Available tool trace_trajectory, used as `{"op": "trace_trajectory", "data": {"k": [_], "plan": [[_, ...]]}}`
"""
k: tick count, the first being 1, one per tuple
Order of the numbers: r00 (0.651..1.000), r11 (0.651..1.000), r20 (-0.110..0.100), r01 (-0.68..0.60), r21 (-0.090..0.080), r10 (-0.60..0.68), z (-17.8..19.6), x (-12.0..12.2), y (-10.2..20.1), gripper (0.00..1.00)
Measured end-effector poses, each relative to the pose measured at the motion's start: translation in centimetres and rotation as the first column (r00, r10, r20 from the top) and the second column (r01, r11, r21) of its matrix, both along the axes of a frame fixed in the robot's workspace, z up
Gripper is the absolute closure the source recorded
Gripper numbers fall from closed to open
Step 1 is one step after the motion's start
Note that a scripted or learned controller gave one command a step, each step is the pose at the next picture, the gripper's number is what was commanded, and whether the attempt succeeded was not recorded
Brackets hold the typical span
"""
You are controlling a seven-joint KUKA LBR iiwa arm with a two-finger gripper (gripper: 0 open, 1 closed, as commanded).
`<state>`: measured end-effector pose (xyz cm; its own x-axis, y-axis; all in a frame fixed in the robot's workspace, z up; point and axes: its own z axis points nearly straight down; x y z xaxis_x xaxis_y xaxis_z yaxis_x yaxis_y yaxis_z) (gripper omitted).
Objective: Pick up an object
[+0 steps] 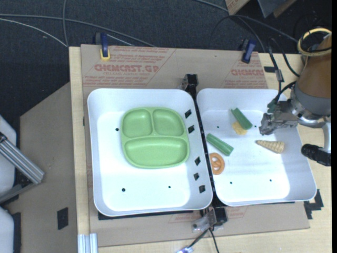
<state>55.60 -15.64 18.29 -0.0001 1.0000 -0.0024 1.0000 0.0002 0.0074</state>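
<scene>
Hovering over the right shallow white bin (pixel 295 191), the end effector (pixel 267 126) sits just above a tan ridged cone (pixel 271 146).
End effector opening: cannot tell; its tips are small and blurred, cone uncontacted.

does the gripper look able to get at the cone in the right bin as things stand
Probably yes. The gripper hangs just above the cone in the right bin, with bare bin floor around the cone. The nearest item, the green and yellow piece, lies apart to the left.

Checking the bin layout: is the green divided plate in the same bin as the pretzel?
No, the green divided plate lies in the left bin, the pretzel in the right bin.
</scene>
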Motion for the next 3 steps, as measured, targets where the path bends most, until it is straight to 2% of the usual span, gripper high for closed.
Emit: {"op": "trace_trajectory", "data": {"k": [1, 2, 3], "plan": [[1.0, 1.0, 0.0, -0.002, 0.001, 0.002, 5.7, 0.2, 1.0, 1.0], [1.0, 1.0, -0.004, -0.001, 0.002, 0.001, 7.8, 0.3, 1.0, 1.0], [1.0, 1.0, -0.011, -0.005, 0.006, 0.005, 6.2, -0.6, 6.1, 1.0]]}}
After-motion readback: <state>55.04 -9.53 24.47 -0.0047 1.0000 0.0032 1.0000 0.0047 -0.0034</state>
